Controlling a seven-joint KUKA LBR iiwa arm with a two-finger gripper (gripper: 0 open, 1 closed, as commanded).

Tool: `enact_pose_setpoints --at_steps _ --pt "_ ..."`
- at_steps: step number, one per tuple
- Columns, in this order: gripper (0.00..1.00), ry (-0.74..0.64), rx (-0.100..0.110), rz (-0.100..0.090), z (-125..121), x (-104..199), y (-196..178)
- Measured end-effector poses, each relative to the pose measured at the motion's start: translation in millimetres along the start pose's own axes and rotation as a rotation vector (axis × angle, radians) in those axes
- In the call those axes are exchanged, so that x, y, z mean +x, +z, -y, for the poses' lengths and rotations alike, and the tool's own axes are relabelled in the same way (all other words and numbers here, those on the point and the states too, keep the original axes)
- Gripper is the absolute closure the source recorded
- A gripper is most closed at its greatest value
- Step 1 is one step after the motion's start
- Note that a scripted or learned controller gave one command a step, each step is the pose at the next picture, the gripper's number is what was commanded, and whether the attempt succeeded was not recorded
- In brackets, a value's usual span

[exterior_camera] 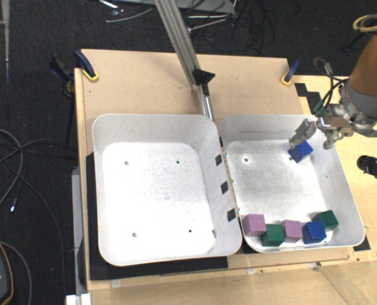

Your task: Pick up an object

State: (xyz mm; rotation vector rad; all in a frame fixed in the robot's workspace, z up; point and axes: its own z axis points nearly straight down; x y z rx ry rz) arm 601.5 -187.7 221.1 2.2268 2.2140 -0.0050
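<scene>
From my feed I see two shallow white bins side by side on the tabletop [150, 81]. The left bin [112, 129] shows bare, speckled floor. The right bin [341, 170] holds a row of small blocks along its near rim — a purple block [254, 223], a green block [274, 234], a second purple block [293, 229], a blue block [313, 232] and a dark green block [328, 219], packed close together. Up in the far right part of that bin, the gripper [315, 134] has its jaws set apart, one finger [301, 133] reaching down to a tilted blue cube [301, 151]; whether the cube sits between both fingers I cannot tell. I can read no writing or labels anywhere.
</scene>
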Motion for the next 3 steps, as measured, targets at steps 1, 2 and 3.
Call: enact_pose_setpoints --at_steps 1,2,3 --pt "0.0 -0.008 0.001 -0.003 22.3 27.9 6.3" --pt "0.0 -0.003 0.0 -0.002 14.2 -18.7 129.3" --pt "0.0 -0.011 -0.007 0.0 -46.4 -36.2 124.8"
